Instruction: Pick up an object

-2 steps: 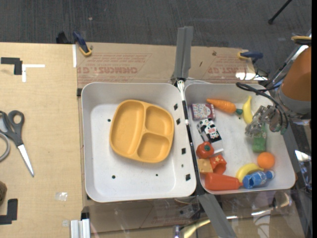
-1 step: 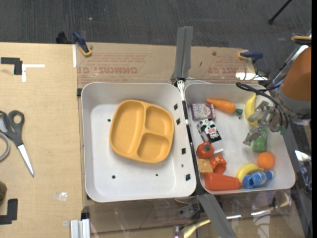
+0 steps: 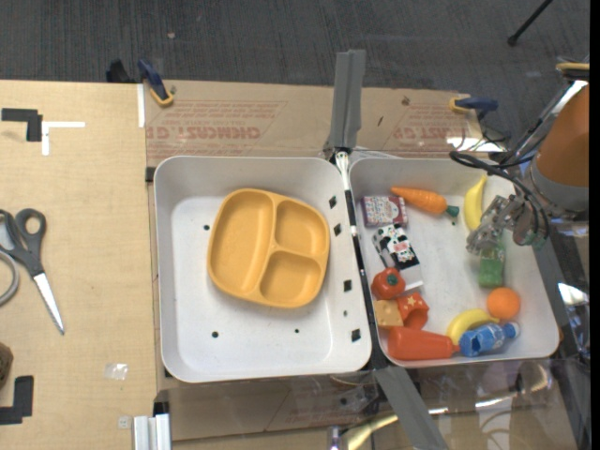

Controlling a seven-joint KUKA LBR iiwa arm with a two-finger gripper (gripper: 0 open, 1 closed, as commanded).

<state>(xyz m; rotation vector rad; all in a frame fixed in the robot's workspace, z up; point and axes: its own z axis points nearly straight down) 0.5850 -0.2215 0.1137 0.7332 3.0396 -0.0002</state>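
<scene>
Gripper hangs over a green block; finger state unclear. Banana, orange and carrot crowd nearby.

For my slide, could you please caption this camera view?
Gripper hovering over a green block in the toy-filled right bin; yellow divided plate in the left bin.

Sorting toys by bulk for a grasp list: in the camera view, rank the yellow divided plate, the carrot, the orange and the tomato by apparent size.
Largest to smallest:
1. yellow divided plate
2. carrot
3. orange and tomato, too alike to rank
</scene>
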